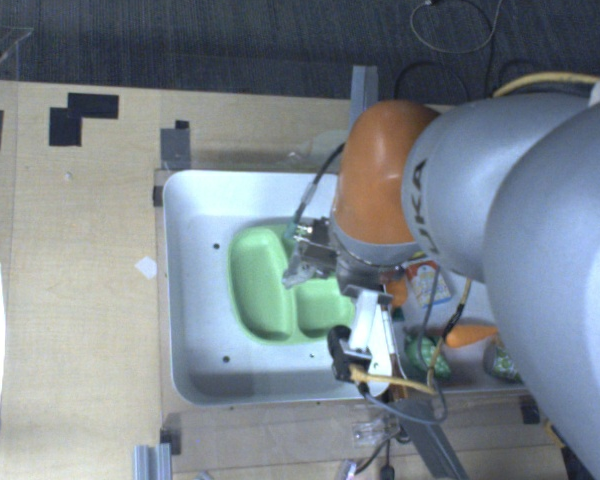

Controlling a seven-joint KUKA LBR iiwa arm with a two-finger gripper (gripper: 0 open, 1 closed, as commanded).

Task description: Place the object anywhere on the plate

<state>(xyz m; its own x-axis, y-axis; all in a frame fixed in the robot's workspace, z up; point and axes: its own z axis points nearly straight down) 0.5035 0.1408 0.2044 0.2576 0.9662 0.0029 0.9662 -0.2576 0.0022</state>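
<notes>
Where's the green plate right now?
In the camera view, the green plate lies in the left white bin, about mid-bin. Its right part is hidden under the arm's orange-banded wrist.

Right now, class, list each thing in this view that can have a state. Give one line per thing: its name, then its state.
Green plate: lying flat in the left bin, its right side hidden under the arm.
Left white bin: holding the plate.
Arm: reaching in from the right, wrist above the plate.
Orange object: in the right bin, partly hidden by the arm.
</notes>
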